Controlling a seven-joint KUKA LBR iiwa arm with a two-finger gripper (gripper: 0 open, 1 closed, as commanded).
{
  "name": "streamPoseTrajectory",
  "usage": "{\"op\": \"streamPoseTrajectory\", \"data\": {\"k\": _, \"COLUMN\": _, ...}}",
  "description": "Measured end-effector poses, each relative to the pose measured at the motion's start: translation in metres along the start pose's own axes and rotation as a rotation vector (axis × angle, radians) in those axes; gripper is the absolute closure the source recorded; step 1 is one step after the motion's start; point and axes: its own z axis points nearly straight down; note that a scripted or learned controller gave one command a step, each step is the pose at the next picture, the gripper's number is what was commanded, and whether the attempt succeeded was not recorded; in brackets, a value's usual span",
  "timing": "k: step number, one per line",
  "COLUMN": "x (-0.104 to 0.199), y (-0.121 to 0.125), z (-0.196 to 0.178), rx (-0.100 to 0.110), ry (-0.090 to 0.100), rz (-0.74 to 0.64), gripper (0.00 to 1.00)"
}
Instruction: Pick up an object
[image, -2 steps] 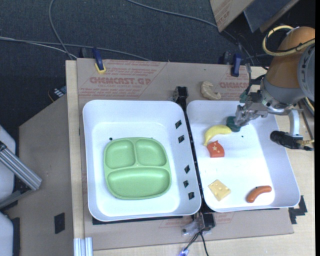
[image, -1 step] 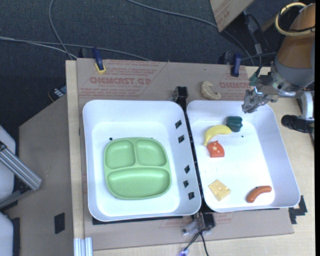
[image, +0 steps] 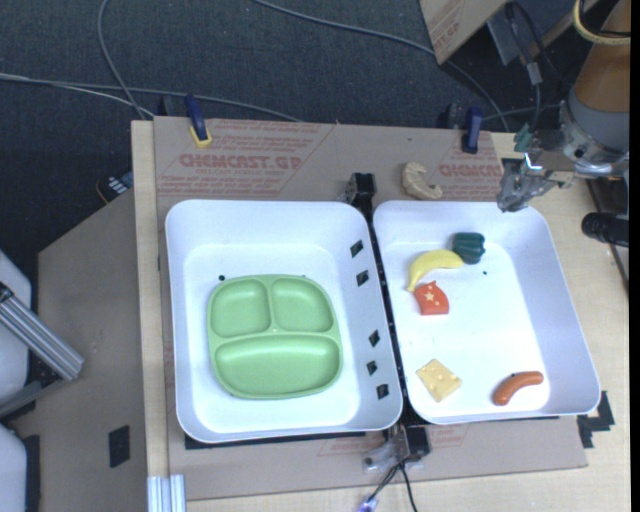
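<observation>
The right bin (image: 560, 300) holds a yellow banana (image: 434, 266), a dark green pepper (image: 468, 246), a red block with a yellow mark (image: 432, 299), a yellow cheese wedge (image: 438, 379) and an orange-red sausage (image: 517, 387). My gripper (image: 515, 195) hangs over the bin's far right corner, above and to the right of the pepper, with nothing between its fingers. The fingers point down and look close together.
The left bin (image: 190, 250) carries a green divided plate (image: 274, 334). A tan object (image: 421, 181) lies on the board behind the bins. Clamps (image: 198, 128) hold the board's far edge. Cables run across the dark floor behind.
</observation>
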Motion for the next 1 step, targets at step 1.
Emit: {"op": "streamPoseTrajectory", "data": {"k": 1, "x": 0.0501, "y": -0.0120, "z": 0.0086, "rx": 0.010, "ry": 0.003, "rz": -0.003, "gripper": 1.00}}
